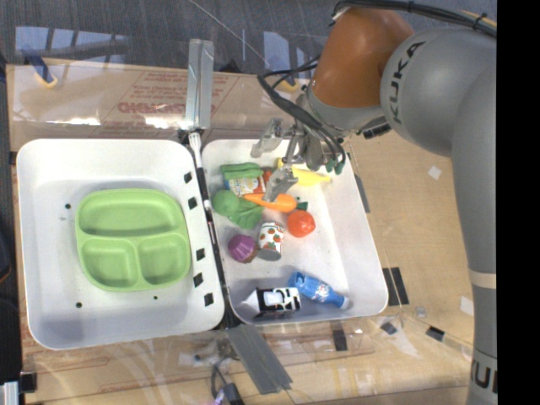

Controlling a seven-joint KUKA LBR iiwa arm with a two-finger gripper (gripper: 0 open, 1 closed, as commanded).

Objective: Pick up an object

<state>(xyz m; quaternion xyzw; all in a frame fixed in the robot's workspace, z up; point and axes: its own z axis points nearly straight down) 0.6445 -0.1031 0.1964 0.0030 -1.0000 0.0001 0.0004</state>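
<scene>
Nearest the camera, a blue bottle (pixel 319 290) and a black-and-white carton (pixel 278 300) are seen at the right bin's (pixel 359 251) front wall. Behind them lie a purple grape (pixel 242 247) and a tomato (pixel 300 223). An orange carrot (pixel 272 200), long axis left-right, lies just below the gripper (pixel 287 154), whose fingers appear spread apart, nothing held. Toys crowd the carrot closely. The green tray (pixel 132 239) sits in the left bin.

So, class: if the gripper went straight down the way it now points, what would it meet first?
Probably the carrot, lying just under the gripper in the right bin, beside a yellow item. Depth is hard to judge from above, so this is a guess.
</scene>
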